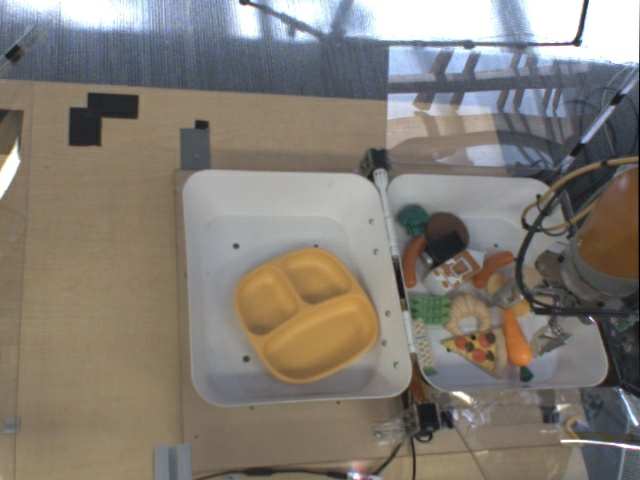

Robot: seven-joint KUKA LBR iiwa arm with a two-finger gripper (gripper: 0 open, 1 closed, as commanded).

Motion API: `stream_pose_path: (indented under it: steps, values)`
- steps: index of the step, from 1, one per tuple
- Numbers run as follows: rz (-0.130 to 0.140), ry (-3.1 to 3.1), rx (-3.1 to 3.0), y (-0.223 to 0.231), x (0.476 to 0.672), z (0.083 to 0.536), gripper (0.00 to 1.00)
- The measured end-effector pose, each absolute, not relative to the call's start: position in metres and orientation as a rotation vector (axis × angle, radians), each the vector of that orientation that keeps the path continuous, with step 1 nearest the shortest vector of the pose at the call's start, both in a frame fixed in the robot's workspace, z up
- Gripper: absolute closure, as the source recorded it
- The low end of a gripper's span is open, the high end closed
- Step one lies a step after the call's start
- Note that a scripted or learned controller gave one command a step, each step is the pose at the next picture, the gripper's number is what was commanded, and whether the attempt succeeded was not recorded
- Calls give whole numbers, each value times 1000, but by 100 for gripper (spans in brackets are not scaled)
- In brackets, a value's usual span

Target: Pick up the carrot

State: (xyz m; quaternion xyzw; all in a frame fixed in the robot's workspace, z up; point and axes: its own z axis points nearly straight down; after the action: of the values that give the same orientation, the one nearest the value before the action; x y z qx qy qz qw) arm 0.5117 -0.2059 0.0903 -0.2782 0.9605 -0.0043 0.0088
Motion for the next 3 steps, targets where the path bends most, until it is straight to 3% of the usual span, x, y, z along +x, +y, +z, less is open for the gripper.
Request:
stream_pose_path:
  steps: [1,2,3]
  values:
    - [-23,2990,-878,-205,516,104,100]
    - [-22,2990,-879,-205,516,103,0]
    - [-15,2884,-1204,-205,505,90,0]
